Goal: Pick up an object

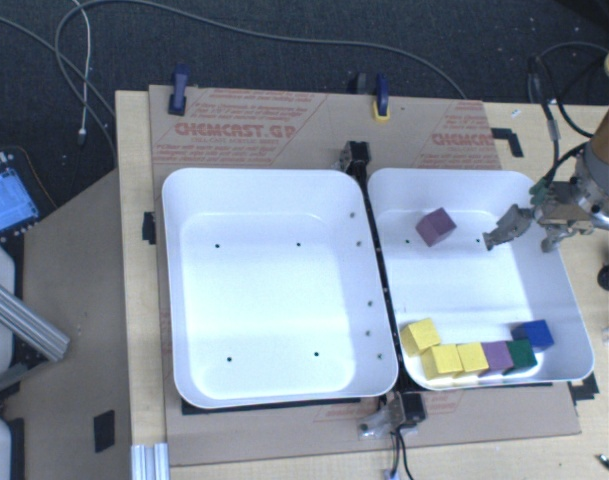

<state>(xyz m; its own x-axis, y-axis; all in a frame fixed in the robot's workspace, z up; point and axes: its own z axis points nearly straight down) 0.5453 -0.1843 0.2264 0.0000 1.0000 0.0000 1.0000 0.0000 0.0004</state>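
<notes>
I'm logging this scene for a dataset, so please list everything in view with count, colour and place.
Bins: 2, white, side by side on the bench; left bin, right bin.
Lone purple block: 1, purple, upper part of the right bin.
Yellow blocks: about 3, yellow, near edge of the right bin, in a row.
Pale purple block: 1, in that row.
Green block: 1, green, in that row.
Blue block: 1, blue, at the row's right end.
Board: 1, brown with red print, under the bins.
Clamps: 2, blue, on the board's far edge.
Cables: white, on the dark floor.
Gripper: 1, grey, over the right bin's right side.
</notes>
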